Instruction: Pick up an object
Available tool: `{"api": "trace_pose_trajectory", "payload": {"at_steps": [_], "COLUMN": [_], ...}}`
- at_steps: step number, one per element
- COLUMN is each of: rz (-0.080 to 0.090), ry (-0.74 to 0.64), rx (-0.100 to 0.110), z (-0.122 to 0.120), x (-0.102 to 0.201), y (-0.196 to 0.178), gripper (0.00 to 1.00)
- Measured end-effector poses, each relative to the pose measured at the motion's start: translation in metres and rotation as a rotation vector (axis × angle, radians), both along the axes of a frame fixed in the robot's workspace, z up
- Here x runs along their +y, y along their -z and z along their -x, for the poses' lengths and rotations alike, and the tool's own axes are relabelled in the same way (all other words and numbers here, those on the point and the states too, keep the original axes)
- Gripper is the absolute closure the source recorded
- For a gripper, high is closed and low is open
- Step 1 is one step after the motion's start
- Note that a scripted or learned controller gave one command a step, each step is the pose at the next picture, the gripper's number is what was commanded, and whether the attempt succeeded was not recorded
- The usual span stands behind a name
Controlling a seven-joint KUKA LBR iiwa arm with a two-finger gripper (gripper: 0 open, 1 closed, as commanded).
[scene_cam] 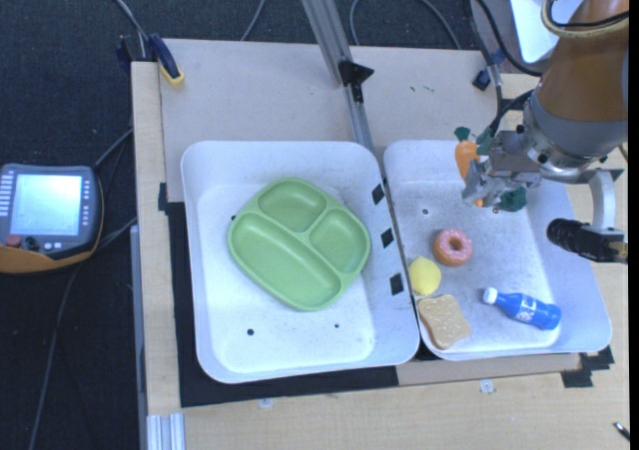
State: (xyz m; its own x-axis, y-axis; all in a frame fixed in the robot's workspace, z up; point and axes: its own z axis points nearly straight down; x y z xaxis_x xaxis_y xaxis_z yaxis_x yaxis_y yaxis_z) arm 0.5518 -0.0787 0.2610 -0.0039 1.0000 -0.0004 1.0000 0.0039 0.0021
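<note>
The hand (489, 189) hangs over the far part of the right bin (589, 333), close beside an orange carrot-like toy (465, 156) and a small dark green piece (513, 201) just under the wrist; whether it is spread or closed, and whether it has anything, I cannot tell from this angle. Nearer the camera in the same bin lie a pink doughnut (453, 246), a yellow lemon-like piece (425, 276), a slice of toast (444, 320) and a blue bottle (523, 308), none of them touched. The left bin (215, 348) carries a green divided plate (299, 242). The likely target is the carrot toy, being nearest. To do this well, I judge the hand should come straight down centred over it, straddle its narrow width, and keep clear of the bin's far wall and the green piece before lifting slowly
</note>
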Motion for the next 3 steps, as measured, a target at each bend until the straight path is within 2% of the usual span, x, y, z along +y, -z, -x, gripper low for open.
{"api": "trace_pose_trajectory", "payload": {"at_steps": [1, 2, 3], "rz": [-0.001, 0.0, -0.001], "ry": [-0.001, 0.0, -0.001], "rx": [0.0, 0.0, 0.001], "z": [-0.01, -0.035, -0.052], "x": [0.054, 0.092, 0.146], "y": [0.003, 0.009, 0.026], "gripper": [1.0, 1.0, 1.0]}}
